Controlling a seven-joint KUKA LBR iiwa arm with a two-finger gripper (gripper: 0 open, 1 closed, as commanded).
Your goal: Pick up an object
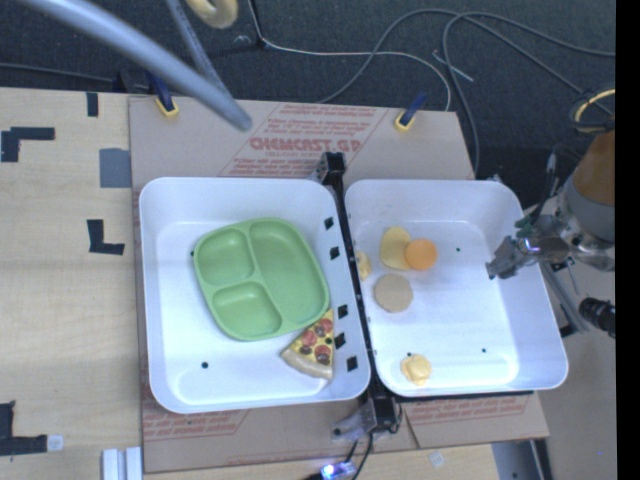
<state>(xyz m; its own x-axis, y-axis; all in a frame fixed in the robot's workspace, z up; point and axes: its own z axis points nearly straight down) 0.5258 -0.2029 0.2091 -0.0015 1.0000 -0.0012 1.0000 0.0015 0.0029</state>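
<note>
Taking the black divider (345,268) between the two bins as landmark: left of it lies a green sectioned plate (262,278), with a pizza slice (314,344) just beside the divider; both look light, stiff plastic. Right of the divider sit a pale yellow piece (394,247) touching an orange disc (421,255), a tan disc (393,293) below them, and a small yellow piece (416,369) nearer the front rim. The orange disc seems likeliest: light, smooth, flat, best pinched across its edges. Farthest right, the tool (503,264) hovers at the bin's right wall; whether it is spread, I cannot tell.
</note>
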